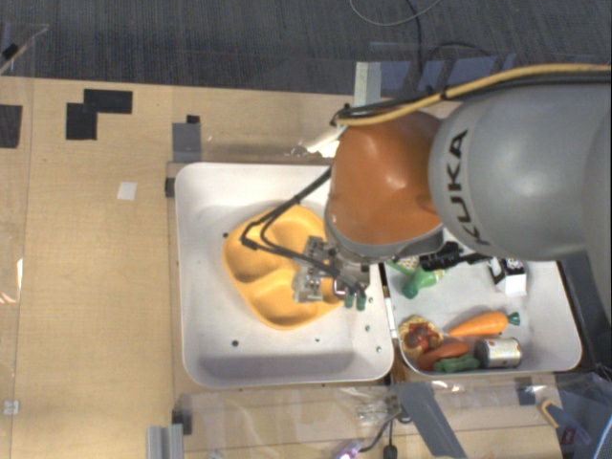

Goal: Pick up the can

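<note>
In the camera view, we see the grey arm (516,170) with its orange band (382,185) reaching in from 3 o'clock and covering much of the upper part of both bins. The gripper (325,285) hangs over the left bin (206,256), above a large yellow-orange object (268,275) that lies in the middle of that bin. We cannot tell whether the gripper is spread or pressed together; the wrist hardware hides it, and we see nothing gripped by it. Black cables (277,223) run from the wrist across the yellow-orange object toward 9 o'clock.

The can (499,353) lies on its side in the right bin (564,347), toward the 5 o'clock corner, well apart from the gripper. At 12 o'clock from the can, just beside it, lies a carrot (478,326). At 9 o'clock from the can we see a red item (442,350) and a green item (457,362). A green object (418,280) lies near the divider between the bins.
</note>
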